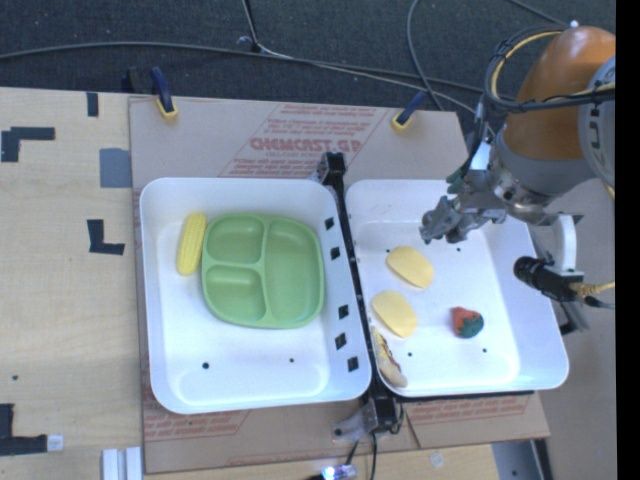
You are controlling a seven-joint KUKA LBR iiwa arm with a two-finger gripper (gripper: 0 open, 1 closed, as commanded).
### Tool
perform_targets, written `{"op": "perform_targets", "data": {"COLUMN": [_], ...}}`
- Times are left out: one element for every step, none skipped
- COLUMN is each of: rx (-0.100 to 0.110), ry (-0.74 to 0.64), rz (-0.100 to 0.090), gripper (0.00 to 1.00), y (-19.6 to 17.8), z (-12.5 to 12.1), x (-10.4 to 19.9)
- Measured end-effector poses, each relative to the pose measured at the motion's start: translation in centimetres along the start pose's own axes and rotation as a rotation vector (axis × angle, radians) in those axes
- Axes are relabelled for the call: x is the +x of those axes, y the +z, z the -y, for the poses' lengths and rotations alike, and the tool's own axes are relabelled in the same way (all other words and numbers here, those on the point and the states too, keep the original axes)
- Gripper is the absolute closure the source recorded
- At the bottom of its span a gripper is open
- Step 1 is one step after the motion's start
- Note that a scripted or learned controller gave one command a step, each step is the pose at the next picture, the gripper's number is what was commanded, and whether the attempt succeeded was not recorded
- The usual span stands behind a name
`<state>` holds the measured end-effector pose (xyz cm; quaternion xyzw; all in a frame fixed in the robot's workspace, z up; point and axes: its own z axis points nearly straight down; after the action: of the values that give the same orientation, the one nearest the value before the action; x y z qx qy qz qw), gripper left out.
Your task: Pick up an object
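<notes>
Claw: the claw point(440, 230) is seen over the top left part of the right bin point(500, 368), hanging from the grey arm point(545, 108) that comes in from the right
Claw state: it cannot be told if the claw is apart or together, as it looks small and dark from above
Held thing: nothing is seen in the claw, so it is judged that no thing is picked up yet
Nearest thing: a yellow piece point(410, 266) is lying in the right bin, just below the claw and a bit to the left, and it is not touched
Other things in the right bin: a second yellow piece point(395, 314) is lying lower down, a red and green toy point(466, 321) is lying to the right of it, and a pale toy point(389, 364) is lying by the bottom left wall
Left bin: a green plate point(264, 270) with three parts is lying in the left bin point(170, 368), and a yellow corn point(190, 243) is lying just beside its left edge
Done: the claw is brought near the things in the right bin
Left to do: a thing is yet to be reached, gripped and lifted up
Guess: the top yellow piece is thought to be the likely pick, as it is the closest
</notes>
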<state>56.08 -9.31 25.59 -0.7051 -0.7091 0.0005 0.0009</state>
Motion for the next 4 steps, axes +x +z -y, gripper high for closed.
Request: {"op": "perform_targets", "data": {"rx": [-0.002,-0.001,-0.002,0.000], "ry": [-0.001,0.000,0.000,0.001], "rz": [-0.001,0.001,0.000,0.001], "gripper": [1.00,1.00,1.00,1.00], "y": [-0.1,1.4,1.6,3.3], "z": [-2.8,-5.9,-8.5,-9.2], "x": [4.9,9.0,13.4,17.8]}}
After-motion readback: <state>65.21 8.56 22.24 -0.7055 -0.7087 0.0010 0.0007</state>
